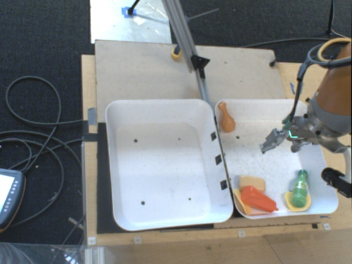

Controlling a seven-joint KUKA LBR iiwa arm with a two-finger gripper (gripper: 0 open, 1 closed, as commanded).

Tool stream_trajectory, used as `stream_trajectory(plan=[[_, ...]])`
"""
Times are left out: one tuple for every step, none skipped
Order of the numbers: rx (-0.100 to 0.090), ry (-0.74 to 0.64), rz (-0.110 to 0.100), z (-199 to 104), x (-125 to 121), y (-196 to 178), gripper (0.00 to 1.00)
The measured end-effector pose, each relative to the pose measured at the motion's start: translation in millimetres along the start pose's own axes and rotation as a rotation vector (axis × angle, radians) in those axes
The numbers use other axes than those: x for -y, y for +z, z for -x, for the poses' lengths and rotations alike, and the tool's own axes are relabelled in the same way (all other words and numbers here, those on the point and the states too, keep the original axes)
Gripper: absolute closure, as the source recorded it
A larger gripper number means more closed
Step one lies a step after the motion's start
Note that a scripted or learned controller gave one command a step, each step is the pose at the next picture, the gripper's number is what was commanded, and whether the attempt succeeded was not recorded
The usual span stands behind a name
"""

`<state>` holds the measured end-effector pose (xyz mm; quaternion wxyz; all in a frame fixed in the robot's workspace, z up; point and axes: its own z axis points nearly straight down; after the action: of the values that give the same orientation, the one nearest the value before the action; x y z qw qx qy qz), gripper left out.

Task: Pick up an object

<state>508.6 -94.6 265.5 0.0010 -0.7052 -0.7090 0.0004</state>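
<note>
Tool (271,142) of mine hangs over the right bin (258,110); whether it's spread or pinched, I cannot tell. Going rightward: drumstick (226,119) up-left of it, orange carrot (257,198) below, long axis slanting, then green bottle (299,188) lower right.

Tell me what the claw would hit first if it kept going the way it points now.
Probably bare floor of the right bin: the claw points left and downward, with no object directly in line. The drumstick toy sits off to the upper left. Depth is uncertain.
</note>
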Motion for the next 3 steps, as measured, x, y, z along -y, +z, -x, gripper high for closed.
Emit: stream_trajectory(plan=[[0.001, 0.003, 0.004, 0.3, -0.6, -1.5, 0.0], [0.0, 0.005, -0.002, -3.0, -4.4, 41.3, 0.0], [0.0, 0.005, -0.002, -0.6, -4.8, 83.5, 0.0]])
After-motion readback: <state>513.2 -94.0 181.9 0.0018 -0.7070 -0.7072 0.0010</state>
